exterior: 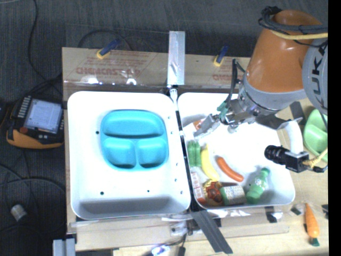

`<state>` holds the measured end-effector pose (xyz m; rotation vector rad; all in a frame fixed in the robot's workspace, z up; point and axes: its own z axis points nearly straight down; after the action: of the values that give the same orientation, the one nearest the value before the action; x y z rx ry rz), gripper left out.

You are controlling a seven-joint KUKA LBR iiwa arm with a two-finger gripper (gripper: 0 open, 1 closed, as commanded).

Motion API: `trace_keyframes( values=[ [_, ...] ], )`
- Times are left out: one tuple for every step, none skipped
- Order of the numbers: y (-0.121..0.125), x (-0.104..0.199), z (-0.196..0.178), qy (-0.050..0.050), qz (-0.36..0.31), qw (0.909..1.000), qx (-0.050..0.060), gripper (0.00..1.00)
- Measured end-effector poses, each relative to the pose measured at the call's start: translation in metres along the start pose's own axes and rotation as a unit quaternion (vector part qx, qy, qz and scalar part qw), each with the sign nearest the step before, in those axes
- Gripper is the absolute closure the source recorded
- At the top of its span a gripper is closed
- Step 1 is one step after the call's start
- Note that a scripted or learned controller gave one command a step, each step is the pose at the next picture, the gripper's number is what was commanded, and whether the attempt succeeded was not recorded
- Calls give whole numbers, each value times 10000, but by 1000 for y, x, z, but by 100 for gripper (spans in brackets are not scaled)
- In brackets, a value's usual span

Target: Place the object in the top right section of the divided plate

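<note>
Hovering over the far left part of the right bin (277, 143), the gripper (210, 124) has something small and orange-white just at its tip, but whether it is gripped, or how wide the claw stands, cannot be told. The toy food, a hot dog (229, 168), banana (208, 164) and green bottle (258, 184), lies nearer the camera than the claw. The blue divided plate (133, 138) sits in the left bin (85, 196), so the target section lies leftward across the bins' shared wall.

The grey arm (282, 63) reaches in from the right, its orange band uppermost. Its gripper (209, 126) points left and downward; the fingers look slightly parted, though blurred.
</note>
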<state>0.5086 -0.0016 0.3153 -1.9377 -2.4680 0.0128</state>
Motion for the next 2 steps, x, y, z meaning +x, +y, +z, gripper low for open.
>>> trace_keyframes(
  values=[
    [-11,58,-29,2,-98,10000,-1,0],
    [2,28,-26,-3,-840,9965,-4,0]
  ],
)
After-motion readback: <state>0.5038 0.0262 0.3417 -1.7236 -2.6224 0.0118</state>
